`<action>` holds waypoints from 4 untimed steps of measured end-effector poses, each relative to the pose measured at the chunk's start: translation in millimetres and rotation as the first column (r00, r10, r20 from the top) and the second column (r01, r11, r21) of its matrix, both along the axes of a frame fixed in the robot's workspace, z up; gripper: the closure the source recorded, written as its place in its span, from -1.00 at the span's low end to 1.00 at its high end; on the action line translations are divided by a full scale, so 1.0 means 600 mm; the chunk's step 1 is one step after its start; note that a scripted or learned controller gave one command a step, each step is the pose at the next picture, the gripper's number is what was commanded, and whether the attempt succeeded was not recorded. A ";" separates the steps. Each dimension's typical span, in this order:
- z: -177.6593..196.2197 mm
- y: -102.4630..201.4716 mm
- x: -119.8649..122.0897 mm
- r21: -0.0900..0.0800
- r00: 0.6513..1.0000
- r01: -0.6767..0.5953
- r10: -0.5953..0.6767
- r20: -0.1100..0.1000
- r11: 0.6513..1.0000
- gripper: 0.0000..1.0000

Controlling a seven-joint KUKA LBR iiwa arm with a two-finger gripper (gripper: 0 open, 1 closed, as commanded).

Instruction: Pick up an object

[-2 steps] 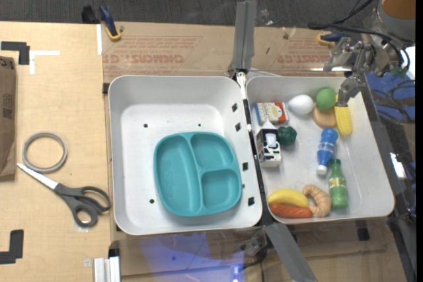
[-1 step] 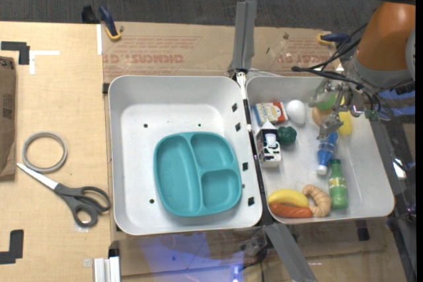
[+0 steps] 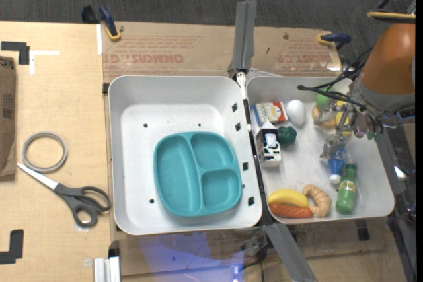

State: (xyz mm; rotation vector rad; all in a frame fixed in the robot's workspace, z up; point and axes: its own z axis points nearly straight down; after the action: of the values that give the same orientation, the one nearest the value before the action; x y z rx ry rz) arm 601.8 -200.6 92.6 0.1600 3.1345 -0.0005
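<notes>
My gripper [image 3: 334, 144] reaches in from the right and hangs over the right bin [image 3: 383, 168], just above a blue bottle [image 3: 337, 164]. A green bottle [image 3: 346, 190] lies right below that one. Around the gripper's body I see a tan ring-shaped toy [image 3: 323, 117], a green piece [image 3: 324, 101] and a yellow piece [image 3: 344, 118], partly hidden by cables. Further left lie a white egg [image 3: 296, 111], a small carton [image 3: 268, 113], a dark green toy [image 3: 287, 135] and a black-and-white carton [image 3: 269, 146]. A banana [image 3: 288, 197], a red pepper [image 3: 291, 211] and a croissant [image 3: 320, 200] sit at the front.
The left bin [image 3: 132, 109] holds a teal divided plate [image 3: 197, 172]. On the bench to the left lie scissors [image 3: 69, 195] and a tape ring [image 3: 44, 150]. A grey post [image 3: 244, 36] stands behind the wall between the bins.
</notes>
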 end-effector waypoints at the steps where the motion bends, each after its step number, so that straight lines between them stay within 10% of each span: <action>1: 0.018 0.002 0.003 -0.002 1.000 -0.004 0.004 0.005 1.000 1.00; 2: 0.018 0.002 0.003 -0.002 1.000 -0.004 0.004 0.005 1.000 -1.00; 3: 0.000 -0.014 -0.063 0.001 0.990 0.139 -0.139 -0.001 0.990 -1.00; 4: 0.017 -0.013 -0.060 -0.001 0.991 0.136 -0.136 0.004 0.991 1.00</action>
State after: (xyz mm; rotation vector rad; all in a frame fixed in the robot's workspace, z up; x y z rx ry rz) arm 566.0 -208.2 102.9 0.3720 3.1121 -0.0029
